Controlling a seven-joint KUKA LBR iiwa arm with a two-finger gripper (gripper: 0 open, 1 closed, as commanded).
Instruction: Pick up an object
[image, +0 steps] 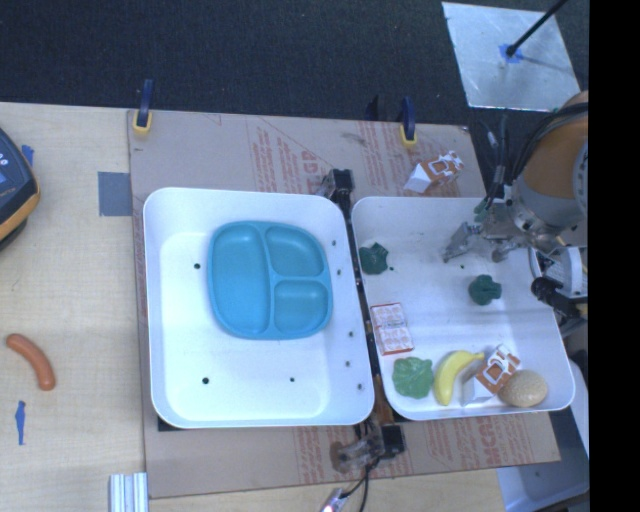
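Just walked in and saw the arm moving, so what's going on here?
A robot arm reaches into the right bin from the right; its gripper hovers above the bin floor with nothing visibly between its fingers. A dark green toy lies just below it. The left bin holds a blue divided plate.

Dark green lump (485, 290): I see it mid right bin — lying alone.
Second green lump (374, 258): near that bin's left wall.
Banana (455, 374): yellow, curved — front edge, beside the light green piece (412, 376).
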